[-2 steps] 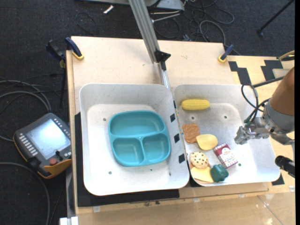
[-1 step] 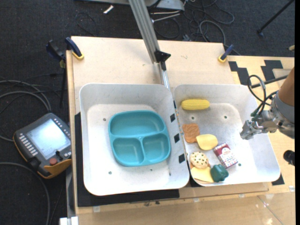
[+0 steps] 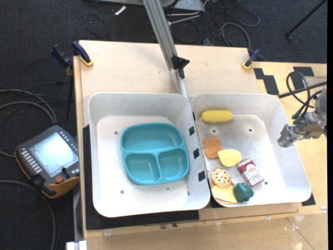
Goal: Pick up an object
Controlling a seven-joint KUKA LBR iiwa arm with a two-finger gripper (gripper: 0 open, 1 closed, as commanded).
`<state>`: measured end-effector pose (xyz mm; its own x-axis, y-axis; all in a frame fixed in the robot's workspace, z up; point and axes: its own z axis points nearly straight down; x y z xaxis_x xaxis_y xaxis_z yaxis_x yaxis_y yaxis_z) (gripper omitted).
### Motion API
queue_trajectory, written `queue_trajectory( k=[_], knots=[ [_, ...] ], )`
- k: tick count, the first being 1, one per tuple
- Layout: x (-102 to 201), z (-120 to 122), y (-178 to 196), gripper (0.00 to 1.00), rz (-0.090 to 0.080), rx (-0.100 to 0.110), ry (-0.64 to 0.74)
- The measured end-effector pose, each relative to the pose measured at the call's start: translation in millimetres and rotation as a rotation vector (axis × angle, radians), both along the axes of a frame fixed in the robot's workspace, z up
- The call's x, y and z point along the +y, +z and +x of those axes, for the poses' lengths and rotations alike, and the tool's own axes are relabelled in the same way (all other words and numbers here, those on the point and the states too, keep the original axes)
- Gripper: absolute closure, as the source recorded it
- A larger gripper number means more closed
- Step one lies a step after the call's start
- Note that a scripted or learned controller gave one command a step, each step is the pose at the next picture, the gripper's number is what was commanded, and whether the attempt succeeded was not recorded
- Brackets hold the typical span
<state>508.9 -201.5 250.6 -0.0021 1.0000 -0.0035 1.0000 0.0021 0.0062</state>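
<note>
Gripper (image 3: 287, 137) sits at the right bin's (image 3: 270, 108) right wall, opening too blurry to tell, so swing left over the corn (image 3: 217, 116), lying alone near the bin's back, then descend straight.

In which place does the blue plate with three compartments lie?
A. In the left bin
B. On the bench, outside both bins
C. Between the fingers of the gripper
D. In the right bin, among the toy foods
A: the blue plate lies flat in the left bin, while the toy foods, such as the corn, are in the right bin.
</note>
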Motion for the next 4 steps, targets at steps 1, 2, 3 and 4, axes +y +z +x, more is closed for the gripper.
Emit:
queue_trajectory(
  k=[1,2,3,4],
  knots=[
    [53.7,16.7,-10.3,1.00,0.005,0.006,0.006],
    [107.5,20.8,-20.8,1.00,0.006,0.007,0.006],
    [151.4,33.1,-17.2,1.00,0.005,0.005,0.006],
    [202.2,37.6,-8.2,1.00,0.005,0.005,0.006]
  ],
)
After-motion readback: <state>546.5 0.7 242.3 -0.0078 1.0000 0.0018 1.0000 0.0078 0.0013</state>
